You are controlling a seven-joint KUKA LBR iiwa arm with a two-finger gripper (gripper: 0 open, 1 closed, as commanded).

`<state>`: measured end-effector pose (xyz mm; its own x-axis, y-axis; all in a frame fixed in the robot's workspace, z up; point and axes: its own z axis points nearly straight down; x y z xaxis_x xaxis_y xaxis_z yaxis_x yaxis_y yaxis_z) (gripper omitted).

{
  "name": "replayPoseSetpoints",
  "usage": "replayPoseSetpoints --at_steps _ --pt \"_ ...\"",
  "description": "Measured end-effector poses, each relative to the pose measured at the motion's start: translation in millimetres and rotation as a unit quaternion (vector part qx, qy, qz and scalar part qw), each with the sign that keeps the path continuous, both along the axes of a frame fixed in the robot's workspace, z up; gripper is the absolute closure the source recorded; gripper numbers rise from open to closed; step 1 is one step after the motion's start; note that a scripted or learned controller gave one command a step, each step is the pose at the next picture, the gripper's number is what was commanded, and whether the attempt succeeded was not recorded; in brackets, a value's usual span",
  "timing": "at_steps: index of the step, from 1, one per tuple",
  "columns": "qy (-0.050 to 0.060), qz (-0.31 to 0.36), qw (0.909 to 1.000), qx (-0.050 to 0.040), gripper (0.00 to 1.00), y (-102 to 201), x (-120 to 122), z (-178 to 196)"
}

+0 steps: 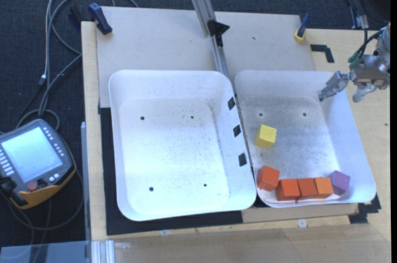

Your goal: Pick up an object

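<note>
At the far right edge of the right bin (pixel 353 131), just over its rim, the gripper (pixel 348 88): two fingers spread apart, one (pixel 329 89) angled toward the bin floor, the other (pixel 363 92) further right, nothing between them. Well apart from every block, and raised, to judge by the slant of the view. In the right bin, a yellow cube (pixel 266 136) alone near the middle, tilted a little on its spot, free on all sides. Along the near wall, a tight row: an orange block (pixel 268 178) at the left end, then a red-orange block (pixel 288 189), two more orange blocks (pixel 315 187) touching one another, and a purple block (pixel 339 181) at the right end against the corner. In the left bin (pixel 124 100), just speckled white floor. Step in hand, by the look of it: the approach, before any descent or grasp; task barely begun, no object lifted. Next move, as a judgement: travel left and nearward over a chosen block, fingers kept wide, then straight down to straddle it and close. Easiest target probably the yellow cube, with room for a finger on either side; the row by the near wall harder, with neighbours touching and the wall close behind. Risk: a finger landing on top of a block, or nudging it aside, and closing on air.
</note>
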<state>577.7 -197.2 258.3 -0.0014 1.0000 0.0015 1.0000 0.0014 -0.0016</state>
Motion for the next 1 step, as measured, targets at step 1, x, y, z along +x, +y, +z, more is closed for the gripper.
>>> replayPoseSetpoints --at_steps 1 --pt "0.003 0.003 1.0000 0.0019 0.00 59.7 27.3 -74.8"
